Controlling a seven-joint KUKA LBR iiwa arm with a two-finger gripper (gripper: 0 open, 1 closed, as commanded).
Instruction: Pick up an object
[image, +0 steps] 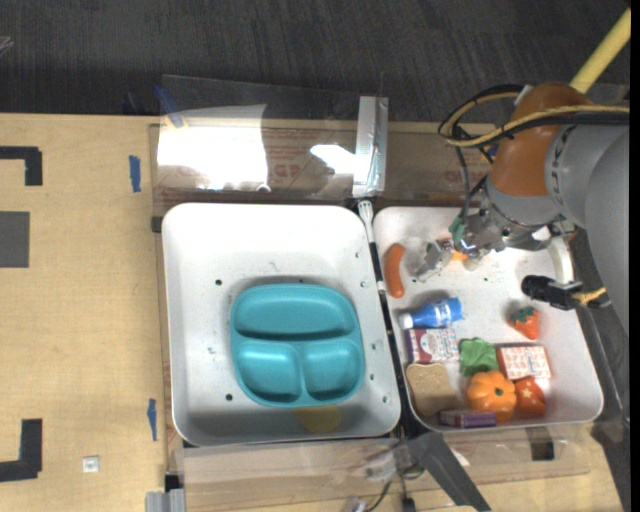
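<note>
My gripper (438, 256) hangs low over the far left part of the right bin (580, 345), under the grey arm and its orange band (535, 150). Just left of it an orange-red sausage (395, 271) lies along the bin's left wall. A small orange piece (463, 257) shows right beside the gripper; I cannot tell if it touches it. Nearer the front lie a blue bottle (435, 314), a maroon carton (432, 346), a green leafy toy (477, 353), a bread slice (429, 381), an orange pumpkin (490, 391) and a red box (522, 361).
The left bin (190, 250) holds a teal divided plate (296, 341). A small red and green fruit (527, 321) sits by the right wall, and a purple item (466, 419) lies at the front edge. A clear plastic sheet (260, 150) stands behind the left bin.
</note>
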